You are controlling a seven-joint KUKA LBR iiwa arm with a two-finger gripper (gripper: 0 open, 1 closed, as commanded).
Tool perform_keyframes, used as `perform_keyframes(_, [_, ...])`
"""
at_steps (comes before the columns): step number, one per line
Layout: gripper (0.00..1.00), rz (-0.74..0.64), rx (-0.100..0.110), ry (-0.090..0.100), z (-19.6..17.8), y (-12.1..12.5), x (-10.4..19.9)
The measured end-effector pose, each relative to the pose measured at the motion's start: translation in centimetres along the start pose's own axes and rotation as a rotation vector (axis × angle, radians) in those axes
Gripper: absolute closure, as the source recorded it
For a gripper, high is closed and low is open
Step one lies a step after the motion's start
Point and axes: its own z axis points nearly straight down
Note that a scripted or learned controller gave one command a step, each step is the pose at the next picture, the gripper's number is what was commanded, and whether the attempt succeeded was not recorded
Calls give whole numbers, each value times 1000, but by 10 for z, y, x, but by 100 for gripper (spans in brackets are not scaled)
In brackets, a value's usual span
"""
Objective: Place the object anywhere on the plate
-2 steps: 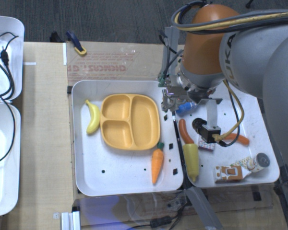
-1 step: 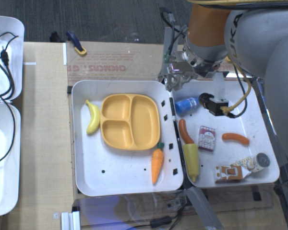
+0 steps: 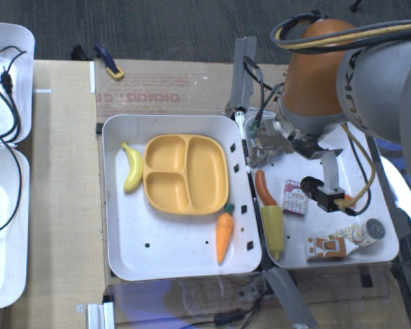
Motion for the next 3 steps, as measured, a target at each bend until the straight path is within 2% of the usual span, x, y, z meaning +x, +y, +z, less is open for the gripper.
perform_keyframes(1, [100, -244, -1, 0, -42, -49, -3])
perform_keyframes(2, [100, -256, -2, 1, -6, -78, -49])
perform_keyframes(3, [100, -250, -3, 0, -35, -63, -44])
